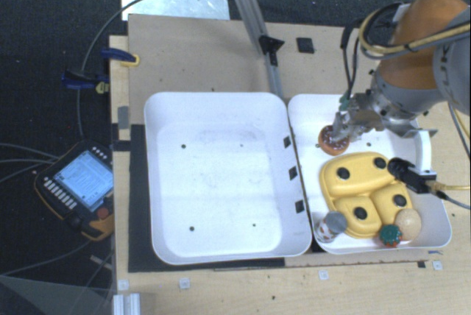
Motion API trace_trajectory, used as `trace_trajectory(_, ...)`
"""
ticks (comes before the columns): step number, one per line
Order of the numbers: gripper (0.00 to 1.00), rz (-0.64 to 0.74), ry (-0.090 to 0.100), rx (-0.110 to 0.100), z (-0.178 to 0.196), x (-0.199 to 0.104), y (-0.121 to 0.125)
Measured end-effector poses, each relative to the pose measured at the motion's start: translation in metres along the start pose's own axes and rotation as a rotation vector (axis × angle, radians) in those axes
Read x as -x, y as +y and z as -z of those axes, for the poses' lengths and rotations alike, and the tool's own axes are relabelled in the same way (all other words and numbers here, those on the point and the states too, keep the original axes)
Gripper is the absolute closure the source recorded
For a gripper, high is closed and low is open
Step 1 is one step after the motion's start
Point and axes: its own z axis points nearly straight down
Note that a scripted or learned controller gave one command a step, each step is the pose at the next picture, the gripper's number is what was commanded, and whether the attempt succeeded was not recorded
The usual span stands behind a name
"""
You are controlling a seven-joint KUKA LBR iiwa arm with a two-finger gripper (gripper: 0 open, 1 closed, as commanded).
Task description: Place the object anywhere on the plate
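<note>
- Landmark: yellow plate point(357, 188), lobed, with dark dots on its face. It lies flat in one white bin point(309, 115), toward that bin's near half as you see it.
- Gripper point(341, 131): just beyond the plate's upper-left corner, pointing down into the same bin. It is off the plate, not over it.
- Tool state: you cannot tell from this view how wide it stands. The wrist body covers that part.
- Brown round thing point(331, 143): low and disc-like, directly under the gripper tip, just beside the plate's upper-left corner. It looks clear of the plate rim. You cannot tell whether the tool grips it or merely meets it.
- Grey thing point(335, 222): small, at the plate's lower-left edge, touching or nearly touching the rim. Whether it sits on the rim is unclear.
- Green ball point(390, 235), with a red patch: at the plate's lower edge, toward its right end.
- Cream egg-shaped thing point(407, 219): at the plate's lower-right corner, just beside the green ball, and it seems to overlap the rim.
- Arm point(427, 34): grey with orange, reaching in from above and to the right of the plate.
- Second white bin point(213, 181): left of the plate, its wall alongside the wall of the plate's bin.
- Handheld pendant point(77, 185), screen lit: well left of the plate, beyond the second bin, off the bench.
</note>
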Motion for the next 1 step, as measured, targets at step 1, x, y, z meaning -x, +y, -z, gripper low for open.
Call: trace_trajectory(1,1.00,-0.001,0.000,0.002,0.0076,-0.0457,0.0237)
